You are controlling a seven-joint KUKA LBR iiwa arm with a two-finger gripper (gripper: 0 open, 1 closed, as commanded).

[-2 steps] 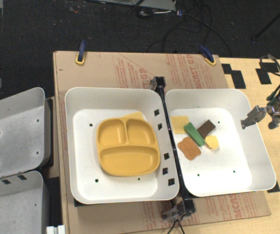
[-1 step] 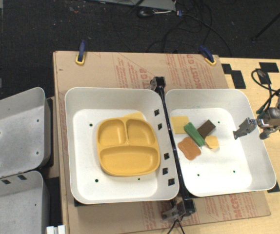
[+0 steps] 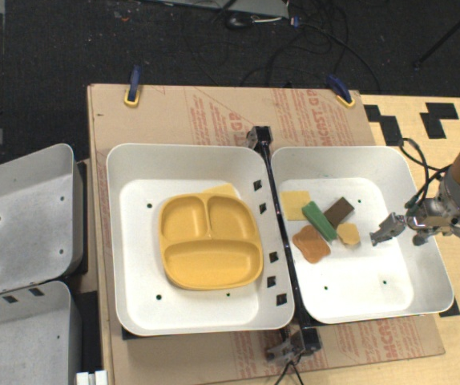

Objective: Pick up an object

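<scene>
Brown board on bench point(image 3: 182, 119) holds two white bins side by side. Nothing picked up yet; whole job left. Left bin point(image 3: 130, 215) holds big yellow tray point(image 3: 211, 241). Right bin point(image 3: 390, 295) holds small pile: green block point(image 3: 320, 220), brown block point(image 3: 339, 211), orange lump point(image 3: 312, 244), yellow bits. Claw point(image 3: 388, 231) hangs just right of pile, holds nothing; wide or narrow, cannot tell.

Yellow divided plate point(image 3: 211, 242) in left bin point(image 3: 126, 295); small blocks point(image 3: 323, 220) in right bin point(image 3: 422, 295), claw point(image 3: 389, 232) beside them.
</scene>
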